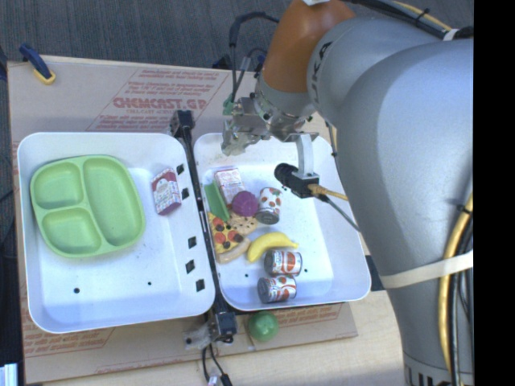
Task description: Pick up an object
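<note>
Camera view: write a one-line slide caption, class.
Gripper above right bin of toy food; green tray in left bin.

Bright, soft shadows, slight blur

Printed cardboard sheet (161,95) on the bench — grey carpet (121,14) behind.

Two bins sat side by side on the bench: the left bin (48,304) and the right bin (342,276). In the left bin a divided tray (84,206) lay toward the left, with a small packet (166,191) just to its right. In the right bin a carton (228,181) lay at the back, a round fruit (245,204) before it, a can (269,205) to that fruit's right. A pizza slice (228,237) lay nearer the front, a banana (269,245) beside it, then two cans (282,262) (278,289). A ball (262,326) lay outside, before the right bin
</note>
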`<state>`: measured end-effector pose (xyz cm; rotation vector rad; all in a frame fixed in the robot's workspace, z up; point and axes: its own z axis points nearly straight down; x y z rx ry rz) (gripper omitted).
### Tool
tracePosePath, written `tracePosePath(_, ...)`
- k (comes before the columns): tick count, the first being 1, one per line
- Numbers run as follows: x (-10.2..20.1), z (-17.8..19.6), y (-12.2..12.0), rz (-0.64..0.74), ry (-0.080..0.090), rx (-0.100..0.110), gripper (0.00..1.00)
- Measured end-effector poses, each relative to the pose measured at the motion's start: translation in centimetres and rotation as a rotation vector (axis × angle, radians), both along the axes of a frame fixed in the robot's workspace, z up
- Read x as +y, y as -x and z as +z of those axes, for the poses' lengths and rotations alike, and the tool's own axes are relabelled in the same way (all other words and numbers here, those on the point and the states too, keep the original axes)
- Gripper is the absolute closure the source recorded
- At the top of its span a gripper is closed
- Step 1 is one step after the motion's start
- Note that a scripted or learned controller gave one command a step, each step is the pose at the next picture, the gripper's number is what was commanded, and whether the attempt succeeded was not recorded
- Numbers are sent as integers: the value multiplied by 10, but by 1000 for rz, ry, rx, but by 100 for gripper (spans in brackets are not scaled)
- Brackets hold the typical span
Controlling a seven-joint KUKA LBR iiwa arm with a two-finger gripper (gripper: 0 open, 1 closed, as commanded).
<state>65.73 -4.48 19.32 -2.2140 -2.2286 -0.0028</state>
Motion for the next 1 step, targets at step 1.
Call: tracePosePath(1,7,19,38,-4,0,4,100)
